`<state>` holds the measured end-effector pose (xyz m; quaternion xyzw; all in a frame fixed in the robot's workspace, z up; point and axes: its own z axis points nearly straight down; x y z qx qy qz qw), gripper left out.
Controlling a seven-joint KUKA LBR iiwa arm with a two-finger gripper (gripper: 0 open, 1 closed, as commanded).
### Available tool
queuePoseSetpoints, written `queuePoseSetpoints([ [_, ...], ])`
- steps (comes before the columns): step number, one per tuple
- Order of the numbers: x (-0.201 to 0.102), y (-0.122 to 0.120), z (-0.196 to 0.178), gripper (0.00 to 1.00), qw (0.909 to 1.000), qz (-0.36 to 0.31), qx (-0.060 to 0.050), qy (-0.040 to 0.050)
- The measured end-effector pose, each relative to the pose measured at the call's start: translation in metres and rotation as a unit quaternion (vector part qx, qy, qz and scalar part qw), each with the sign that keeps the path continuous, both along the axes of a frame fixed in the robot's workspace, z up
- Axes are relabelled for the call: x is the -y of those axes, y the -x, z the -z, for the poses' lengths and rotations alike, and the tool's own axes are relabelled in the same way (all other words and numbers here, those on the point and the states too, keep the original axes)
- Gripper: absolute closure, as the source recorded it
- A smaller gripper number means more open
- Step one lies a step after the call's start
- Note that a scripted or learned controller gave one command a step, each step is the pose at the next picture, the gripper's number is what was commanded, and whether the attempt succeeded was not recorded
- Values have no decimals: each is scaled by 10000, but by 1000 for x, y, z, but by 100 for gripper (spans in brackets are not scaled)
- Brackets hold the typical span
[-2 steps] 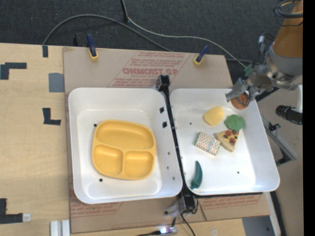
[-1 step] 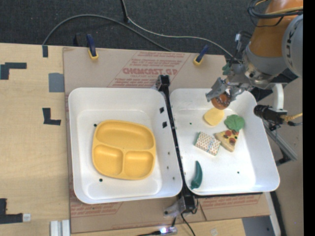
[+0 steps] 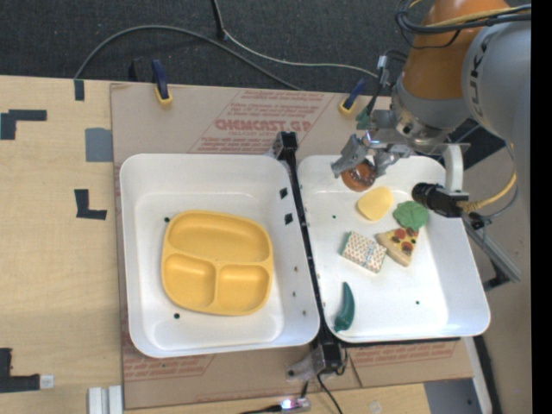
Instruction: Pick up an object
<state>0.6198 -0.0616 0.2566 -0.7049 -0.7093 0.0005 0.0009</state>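
Note:
My gripper (image 3: 362,164) hangs over the far left part of the right bin (image 3: 448,304). A small brown and orange round object (image 3: 358,178) sits between its fingers, just above the bin floor. Close by in the same bin lie a pale yellow disc (image 3: 375,203), a green leafy toy (image 3: 412,216), a pizza-slice toy (image 3: 399,244) and a speckled square block (image 3: 363,252). A dark green pod (image 3: 345,307) lies near the bin's front left corner.
The left bin (image 3: 138,231) holds a yellow divided plate (image 3: 217,261). A black divider (image 3: 297,222) runs between the bins. Clamps (image 3: 162,89) and cables sit at the back of the cardboard base. The arm's body (image 3: 448,50) looms over the right bin's far edge.

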Motion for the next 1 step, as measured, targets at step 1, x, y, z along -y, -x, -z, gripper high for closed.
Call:
queuePoseSetpoints([
  [1,-62,2,3,100,10000,-2,-1,-2],
])
